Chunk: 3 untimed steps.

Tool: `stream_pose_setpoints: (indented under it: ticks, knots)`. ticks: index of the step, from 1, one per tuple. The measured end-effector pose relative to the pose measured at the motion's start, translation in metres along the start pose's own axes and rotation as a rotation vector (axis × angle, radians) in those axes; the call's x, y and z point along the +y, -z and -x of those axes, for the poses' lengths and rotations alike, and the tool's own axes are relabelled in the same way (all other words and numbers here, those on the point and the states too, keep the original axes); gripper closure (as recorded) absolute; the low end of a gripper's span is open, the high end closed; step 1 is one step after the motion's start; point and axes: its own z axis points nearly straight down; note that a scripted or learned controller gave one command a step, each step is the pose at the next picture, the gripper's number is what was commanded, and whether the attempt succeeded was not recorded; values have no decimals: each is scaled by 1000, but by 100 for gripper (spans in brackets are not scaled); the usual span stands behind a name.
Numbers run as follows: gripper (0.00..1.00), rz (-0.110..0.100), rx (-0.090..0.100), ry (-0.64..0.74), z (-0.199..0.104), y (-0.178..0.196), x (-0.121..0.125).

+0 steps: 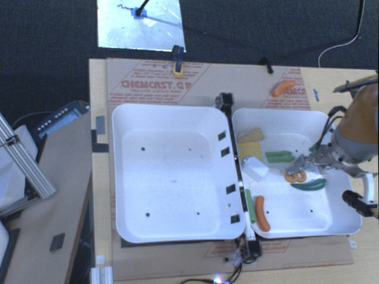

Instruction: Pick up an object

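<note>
Nearest, a sausage [261, 213] lies at six o'clock in the right bin [340, 223]. The gripper [303, 165] hovers over the pretzel [295, 176]; its opening I cannot tell. Descend squarely, avoiding the green pepper [309, 186].

The robot arm [361, 129] is big and round, with a wide orange band and grey metal under it. A thin dark cable [327, 129] loops along its side. A black knob [355, 201] sticks out near the bottom. The tool [303, 164] at its end is small, grey and shiny.
</note>
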Motion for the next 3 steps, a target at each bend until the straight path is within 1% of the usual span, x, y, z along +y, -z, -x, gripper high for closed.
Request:
stream_pose_setpoints:
  ticks: [1,2,3]
  knots:
    - [100,13,-3,6,-2,19,5]
    - [100,29,-8,9,-2,294,-9]
    - [100,31,-9,7,-2,457,-77]
